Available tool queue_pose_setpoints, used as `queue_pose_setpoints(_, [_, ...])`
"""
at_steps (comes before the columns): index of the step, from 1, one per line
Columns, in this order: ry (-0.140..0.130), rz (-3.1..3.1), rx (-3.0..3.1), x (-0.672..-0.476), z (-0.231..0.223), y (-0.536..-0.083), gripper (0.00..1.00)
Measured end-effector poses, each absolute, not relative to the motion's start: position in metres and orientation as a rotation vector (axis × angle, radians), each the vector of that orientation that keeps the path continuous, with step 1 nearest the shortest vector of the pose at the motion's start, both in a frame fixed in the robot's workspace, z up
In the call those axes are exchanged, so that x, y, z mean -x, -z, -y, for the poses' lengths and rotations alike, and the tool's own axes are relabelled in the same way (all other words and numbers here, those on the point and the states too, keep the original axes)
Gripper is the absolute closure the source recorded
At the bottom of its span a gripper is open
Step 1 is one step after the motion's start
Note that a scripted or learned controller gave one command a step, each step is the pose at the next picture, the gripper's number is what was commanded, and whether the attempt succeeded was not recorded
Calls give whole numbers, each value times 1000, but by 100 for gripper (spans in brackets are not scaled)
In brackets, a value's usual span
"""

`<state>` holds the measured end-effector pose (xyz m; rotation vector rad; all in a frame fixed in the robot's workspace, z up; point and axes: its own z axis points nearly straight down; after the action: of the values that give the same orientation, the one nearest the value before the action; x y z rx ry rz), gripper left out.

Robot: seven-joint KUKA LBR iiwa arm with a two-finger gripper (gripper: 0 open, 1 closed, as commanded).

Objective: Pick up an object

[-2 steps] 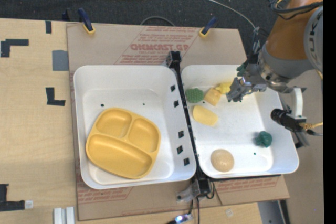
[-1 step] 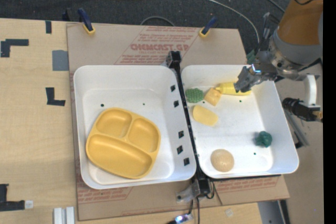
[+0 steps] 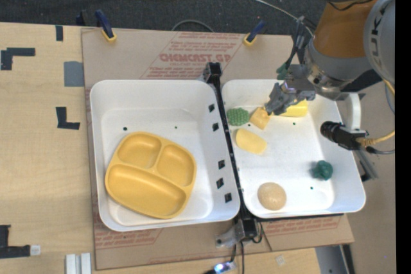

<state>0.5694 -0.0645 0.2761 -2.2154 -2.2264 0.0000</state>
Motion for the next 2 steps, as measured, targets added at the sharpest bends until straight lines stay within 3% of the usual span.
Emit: queue_pose_setpoints(2, [-1,2227,2212,-564,-39,-266,100])
